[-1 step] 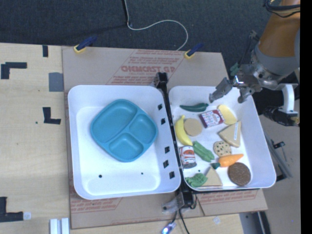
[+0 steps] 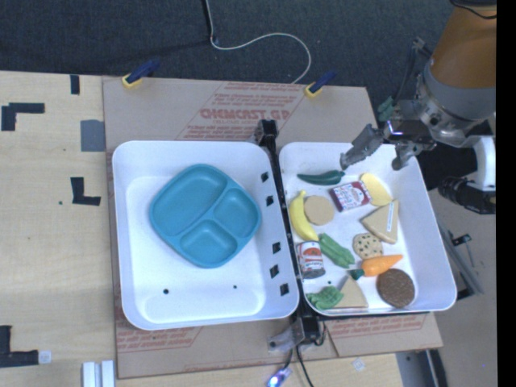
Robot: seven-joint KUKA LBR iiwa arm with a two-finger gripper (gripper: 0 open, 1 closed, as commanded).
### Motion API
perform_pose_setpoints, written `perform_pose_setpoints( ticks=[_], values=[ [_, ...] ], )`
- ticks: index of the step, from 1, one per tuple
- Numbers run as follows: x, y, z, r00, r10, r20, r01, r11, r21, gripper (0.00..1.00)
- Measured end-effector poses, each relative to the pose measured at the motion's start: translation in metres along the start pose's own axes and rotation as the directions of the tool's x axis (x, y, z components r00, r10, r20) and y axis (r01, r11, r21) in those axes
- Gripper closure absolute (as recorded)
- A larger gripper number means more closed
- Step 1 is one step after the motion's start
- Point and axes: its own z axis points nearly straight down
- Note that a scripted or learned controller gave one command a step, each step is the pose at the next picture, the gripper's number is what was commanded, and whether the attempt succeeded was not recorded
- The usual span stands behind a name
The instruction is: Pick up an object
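Below, we see a blue divided plate (image 2: 205,214) in the left bin (image 2: 129,240); toy food, a banana (image 2: 301,216) and carrot (image 2: 379,265) among it, fills the right bin (image 2: 439,248). Above its far edge, our gripper (image 2: 377,153) hangs spread, holding nothing.

Evenly and brightly lit from above, with soft, short shadows. Mild glare off the white bins (image 2: 129,216). Slightly soft and grainy throughout, softest toward the edges.

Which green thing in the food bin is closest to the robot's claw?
The dark green chili pepper at the top of the right bin, just below the gripper. The other green pieces lie further down, toward the bin's middle and bottom edge.
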Motion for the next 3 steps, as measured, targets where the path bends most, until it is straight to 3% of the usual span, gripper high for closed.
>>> perform_pose_setpoints(
  ticks=[1, 2, 3],
  values=[
    [0.045, -0.039, -0.027, 1.0, 0.0, 0.0, 0.0, 1.0, 0.005, 0.0],
    [0.044, -0.037, -0.033, 1.0, 0.002, 0.002, -0.002, 1.0, 0.01, 1.0],
    [0.112, -0.061, -0.122, 1.0, -0.003, 0.0, 0.003, 1.0, -0.003, 1.0]
  ],
)
